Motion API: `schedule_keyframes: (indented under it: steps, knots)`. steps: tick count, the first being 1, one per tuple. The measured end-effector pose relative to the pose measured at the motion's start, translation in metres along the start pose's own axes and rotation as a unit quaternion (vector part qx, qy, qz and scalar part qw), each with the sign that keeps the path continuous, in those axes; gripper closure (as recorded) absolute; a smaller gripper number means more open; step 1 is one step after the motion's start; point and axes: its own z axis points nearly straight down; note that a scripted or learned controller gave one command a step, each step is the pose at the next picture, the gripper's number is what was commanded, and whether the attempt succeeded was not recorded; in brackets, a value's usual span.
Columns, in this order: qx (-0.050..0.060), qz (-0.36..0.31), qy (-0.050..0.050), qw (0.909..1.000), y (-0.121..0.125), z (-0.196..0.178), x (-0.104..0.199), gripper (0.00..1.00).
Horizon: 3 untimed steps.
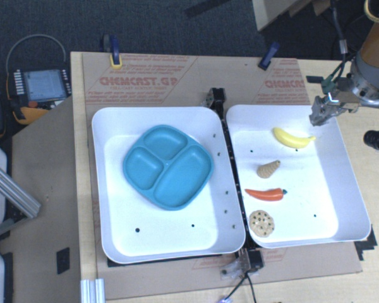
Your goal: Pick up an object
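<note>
Blue tray (168,166) one; banana (293,137), cone (269,168), pepper (264,194), cookie (261,223) one each; gripper (320,117) jaws unclear.

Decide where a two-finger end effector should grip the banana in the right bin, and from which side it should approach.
Grip the banana across its thick middle, coming straight down from above. It lies flat and roughly left to right on the right bin floor, apart from the other items, so fingers closing across its narrow width would likely seat best.
</note>
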Motion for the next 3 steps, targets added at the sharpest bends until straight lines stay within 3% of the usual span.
schedule_keyframes:
  steps: [2,3]
  knots:
    - [0.005,-0.003,0.003,1.0000,-0.003,0.008,0.103,1.00]
    - [0.003,-0.003,0.002,1.0000,0.012,0.013,0.149,1.00]
